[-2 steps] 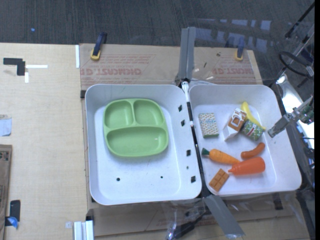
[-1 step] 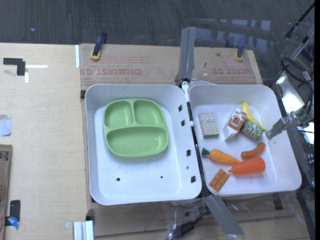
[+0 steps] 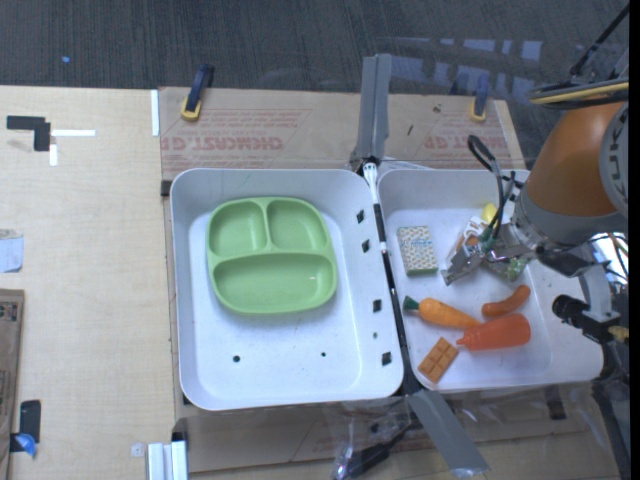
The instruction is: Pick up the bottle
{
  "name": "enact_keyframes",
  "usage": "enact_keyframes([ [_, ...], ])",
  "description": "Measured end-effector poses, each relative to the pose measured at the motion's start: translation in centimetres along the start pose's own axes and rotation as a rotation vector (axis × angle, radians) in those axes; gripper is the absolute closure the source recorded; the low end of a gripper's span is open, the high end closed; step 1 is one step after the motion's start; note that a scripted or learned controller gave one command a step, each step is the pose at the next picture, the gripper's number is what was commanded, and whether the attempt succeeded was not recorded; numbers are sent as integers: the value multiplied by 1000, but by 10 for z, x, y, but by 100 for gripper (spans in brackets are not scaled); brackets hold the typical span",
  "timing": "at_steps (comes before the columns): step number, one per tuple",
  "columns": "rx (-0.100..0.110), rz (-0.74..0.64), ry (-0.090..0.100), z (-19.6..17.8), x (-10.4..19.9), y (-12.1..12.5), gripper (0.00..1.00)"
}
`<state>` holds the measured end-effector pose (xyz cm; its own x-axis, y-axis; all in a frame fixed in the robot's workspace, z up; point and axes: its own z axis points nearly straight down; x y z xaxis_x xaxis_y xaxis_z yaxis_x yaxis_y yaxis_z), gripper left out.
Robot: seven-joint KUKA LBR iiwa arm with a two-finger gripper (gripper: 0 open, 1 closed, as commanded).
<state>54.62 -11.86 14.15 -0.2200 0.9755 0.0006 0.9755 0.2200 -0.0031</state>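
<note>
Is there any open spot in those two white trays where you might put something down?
Yes. In the left bin, bare floor lies below and right of the green plate. The right bin is crowded: sponge, carrot, orange bottle, cracker, with the gripper above them.

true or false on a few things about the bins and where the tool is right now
1. The green divided plate lies in the left bin. True.
2. The tool hovers over the left bin. False: it is over the right bin.
3. The carrot lies in the right bin. True.
4. The sponge rests on the plate. False: it lies in the right bin near the divider.
5. The orange-red bottle is between the tool's fingers. False: it lies on the bin floor.
</note>
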Motion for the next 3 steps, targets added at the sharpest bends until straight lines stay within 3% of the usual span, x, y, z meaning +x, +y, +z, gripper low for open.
enact_keyframes([
  [1,-3,187,-3,-54,-81,31,0],
  [2,-3,87,-3,-127,-61,-7,0],
  [3,1,262,0,-49,64,-34,0],
])
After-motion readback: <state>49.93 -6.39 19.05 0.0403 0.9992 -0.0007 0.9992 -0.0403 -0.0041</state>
